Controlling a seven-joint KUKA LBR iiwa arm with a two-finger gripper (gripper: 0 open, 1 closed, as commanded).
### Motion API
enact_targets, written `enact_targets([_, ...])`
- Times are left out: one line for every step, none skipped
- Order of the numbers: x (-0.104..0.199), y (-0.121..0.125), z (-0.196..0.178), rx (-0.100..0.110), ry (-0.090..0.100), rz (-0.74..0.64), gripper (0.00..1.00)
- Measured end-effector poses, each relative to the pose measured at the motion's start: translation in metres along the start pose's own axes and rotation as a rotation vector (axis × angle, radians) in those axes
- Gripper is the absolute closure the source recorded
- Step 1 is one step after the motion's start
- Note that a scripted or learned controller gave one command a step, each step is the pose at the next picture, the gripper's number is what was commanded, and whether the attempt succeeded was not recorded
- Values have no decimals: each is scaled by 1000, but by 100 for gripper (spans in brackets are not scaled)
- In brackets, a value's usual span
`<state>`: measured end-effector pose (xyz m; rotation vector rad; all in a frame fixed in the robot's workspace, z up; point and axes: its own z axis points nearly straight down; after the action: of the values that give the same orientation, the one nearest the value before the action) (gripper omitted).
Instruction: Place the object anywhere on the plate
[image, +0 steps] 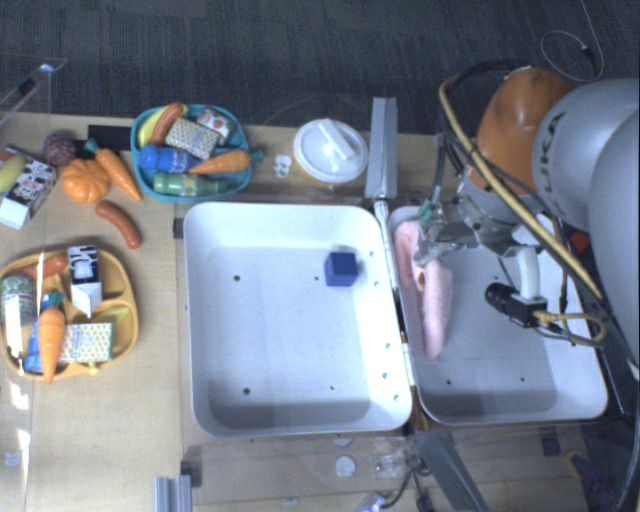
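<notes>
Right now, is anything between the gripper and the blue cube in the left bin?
Yes: the raised bin walls where the bins meet. The gripper is over the right bin by the pink plate; the blue cube sits alone beyond them.

- The left bin (290, 400) and the right bin (520, 400) sit side by side, touching.
- A small cube (342, 267) lies in the left bin, toward its far right.
- A plate (428, 290) lies along the right bin's left wall.
- The gripper (436, 243) is over the plate's far end.

The wooden bench (150, 400) bears two white bins (290, 400) side by side, toy-food dishes (190, 150) and loose toy vegetables (85, 180).
</notes>
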<state>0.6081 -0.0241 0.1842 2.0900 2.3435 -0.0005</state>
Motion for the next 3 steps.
enact_targets([1,1,-41,-3,1,-7,100])
enact_targets([55,18,-34,-4,0,-412,100])
enact_targets([105,36,-28,-6,0,-815,100])
